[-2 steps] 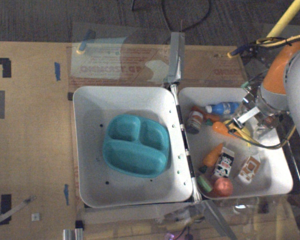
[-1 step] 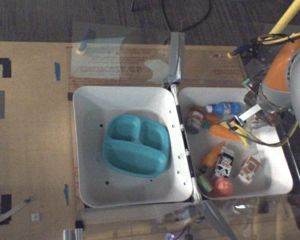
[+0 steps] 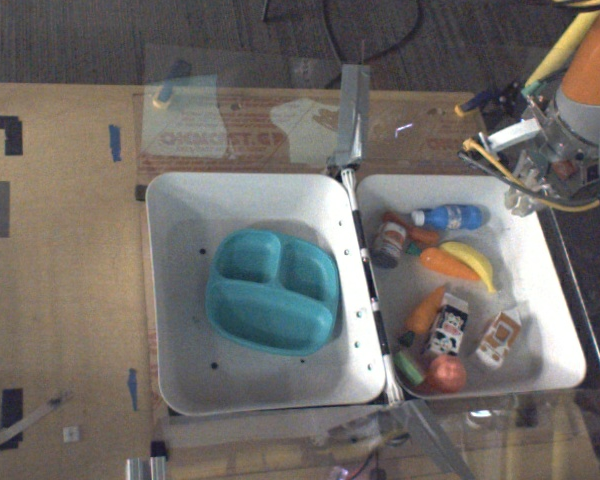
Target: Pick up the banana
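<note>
Yellow banana [image 3: 470, 262] lying diagonally, upper-left to lower-right; end effector [image 3: 523, 200] state impossible to tell.

One fixed camera hangs above the bench [image 3: 60, 268] and looks down at a slant — the far side of the bench, with dark floor beyond it, runs along the top of the view. It stands far enough off to take in both the left bin [image 3: 170, 208] and the right bin [image 3: 560, 338] whole. The divider [image 3: 365, 268] between them sits a little right of centre — the arm [image 3: 580, 98] enters right of it, at the upper corner.
</note>
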Controlling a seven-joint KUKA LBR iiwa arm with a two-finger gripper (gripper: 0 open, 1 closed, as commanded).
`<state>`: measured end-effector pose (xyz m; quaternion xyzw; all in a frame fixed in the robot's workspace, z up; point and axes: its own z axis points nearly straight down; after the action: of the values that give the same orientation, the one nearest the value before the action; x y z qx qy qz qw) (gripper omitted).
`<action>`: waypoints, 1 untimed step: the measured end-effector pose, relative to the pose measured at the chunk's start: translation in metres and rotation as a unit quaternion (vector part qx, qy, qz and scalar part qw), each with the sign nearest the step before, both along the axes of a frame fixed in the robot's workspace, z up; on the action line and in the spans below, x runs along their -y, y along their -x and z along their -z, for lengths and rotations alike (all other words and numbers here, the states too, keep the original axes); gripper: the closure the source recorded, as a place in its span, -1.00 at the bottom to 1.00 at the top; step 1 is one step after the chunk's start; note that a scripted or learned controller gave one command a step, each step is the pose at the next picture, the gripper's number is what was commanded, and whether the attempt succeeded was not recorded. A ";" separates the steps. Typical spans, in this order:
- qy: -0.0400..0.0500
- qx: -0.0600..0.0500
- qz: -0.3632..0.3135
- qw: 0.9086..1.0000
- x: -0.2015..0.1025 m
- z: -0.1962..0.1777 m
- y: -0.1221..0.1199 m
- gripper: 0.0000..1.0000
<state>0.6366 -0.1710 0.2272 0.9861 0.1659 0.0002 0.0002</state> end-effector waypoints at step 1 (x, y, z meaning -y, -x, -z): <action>0.001 0.000 -0.003 1.000 -0.002 -0.010 -0.001 1.00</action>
<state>0.6375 -0.1690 0.2372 0.9856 0.1691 0.0000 0.0009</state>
